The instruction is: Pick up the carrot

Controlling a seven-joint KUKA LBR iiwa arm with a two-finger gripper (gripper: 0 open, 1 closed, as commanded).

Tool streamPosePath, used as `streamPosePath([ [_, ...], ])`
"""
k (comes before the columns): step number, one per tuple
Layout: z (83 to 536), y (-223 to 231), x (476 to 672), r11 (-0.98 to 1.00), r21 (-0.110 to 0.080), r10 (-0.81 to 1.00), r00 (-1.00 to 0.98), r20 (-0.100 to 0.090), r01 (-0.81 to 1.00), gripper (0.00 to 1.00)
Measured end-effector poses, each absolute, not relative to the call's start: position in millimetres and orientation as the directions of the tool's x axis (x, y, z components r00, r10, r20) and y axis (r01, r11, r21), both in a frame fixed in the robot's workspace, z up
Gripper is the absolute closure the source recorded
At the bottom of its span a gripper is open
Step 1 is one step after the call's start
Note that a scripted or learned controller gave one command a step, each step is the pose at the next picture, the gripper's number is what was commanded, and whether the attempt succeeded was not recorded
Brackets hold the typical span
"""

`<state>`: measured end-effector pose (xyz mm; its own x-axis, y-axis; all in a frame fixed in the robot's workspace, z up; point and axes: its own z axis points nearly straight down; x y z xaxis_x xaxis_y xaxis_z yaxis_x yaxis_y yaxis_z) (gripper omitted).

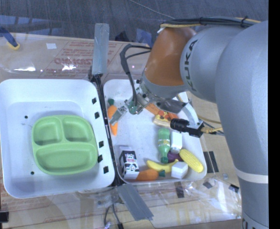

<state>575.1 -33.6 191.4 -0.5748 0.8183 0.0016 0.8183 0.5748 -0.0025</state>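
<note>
Left white bin (6, 128): green divided plate (63, 144), three compartments, lying flat at centre

Right white bin (145, 128), near edge: black-and-white carton (129, 163) by the near left corner; banana (160, 166) beside it; white block (179, 169); corn cob (190, 160) toward the near right corner; green bottle (164, 144) just behind the banana

Counter (44, 56): clear plastic sheeting over printed cardboard along the far edge

The arm (235, 104) is built of broad, rounded grey segments with a smooth matte shell. Toward 10 o'clock from that bulk sits a glossy orange band (166, 56), and dark KUKA lettering (188, 63) runs along the grey casing just beside it. Thin black cables (211, 20) lie across the top at 12 o'clock. The metallic gripper (133, 108) is small.
</note>
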Motion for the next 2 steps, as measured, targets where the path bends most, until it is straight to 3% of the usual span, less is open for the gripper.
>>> streamPosePath([
  [1,133.4,-116.7,598.3,0.682,-0.005,0.732,-0.682,0.003,0.732,0.0],
  [2,94.5,-106.5,640.9,0.681,-0.003,0.732,-0.681,-0.008,0.732,0.0],
])
